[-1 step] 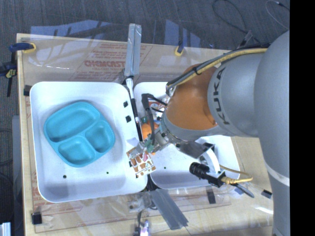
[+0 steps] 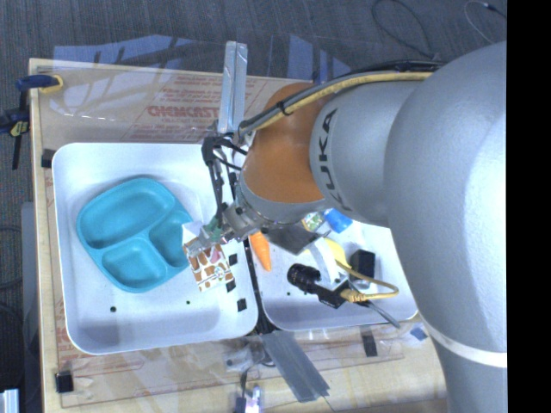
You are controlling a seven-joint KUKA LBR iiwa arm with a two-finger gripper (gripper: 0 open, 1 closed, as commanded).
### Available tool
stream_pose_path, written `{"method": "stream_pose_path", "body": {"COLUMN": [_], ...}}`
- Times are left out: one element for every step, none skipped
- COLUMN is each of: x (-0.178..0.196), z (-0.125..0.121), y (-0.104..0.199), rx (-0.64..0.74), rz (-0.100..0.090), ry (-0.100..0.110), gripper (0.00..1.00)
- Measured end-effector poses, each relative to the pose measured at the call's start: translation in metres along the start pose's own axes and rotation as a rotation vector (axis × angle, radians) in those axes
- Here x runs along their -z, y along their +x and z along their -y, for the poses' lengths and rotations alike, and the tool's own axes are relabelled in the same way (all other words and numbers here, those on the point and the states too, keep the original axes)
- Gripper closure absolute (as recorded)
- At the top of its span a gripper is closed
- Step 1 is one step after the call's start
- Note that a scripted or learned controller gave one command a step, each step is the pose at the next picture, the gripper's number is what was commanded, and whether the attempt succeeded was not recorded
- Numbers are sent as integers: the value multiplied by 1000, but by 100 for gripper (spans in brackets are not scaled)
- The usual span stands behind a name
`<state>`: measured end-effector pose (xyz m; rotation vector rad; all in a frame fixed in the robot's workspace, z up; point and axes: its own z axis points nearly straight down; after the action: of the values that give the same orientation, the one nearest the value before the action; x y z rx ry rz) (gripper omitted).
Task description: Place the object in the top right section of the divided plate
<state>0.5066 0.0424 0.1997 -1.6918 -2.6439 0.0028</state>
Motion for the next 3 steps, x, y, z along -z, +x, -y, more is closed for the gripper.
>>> {"method": "stream_pose_path", "body": {"x": [15,23,11], "z": [-68,-156,-85], "y": [1,32,55], "rx": [27,107,121], "rz": [1,1,1], "ry": [0,1,3], "gripper": [100,100,100]}}
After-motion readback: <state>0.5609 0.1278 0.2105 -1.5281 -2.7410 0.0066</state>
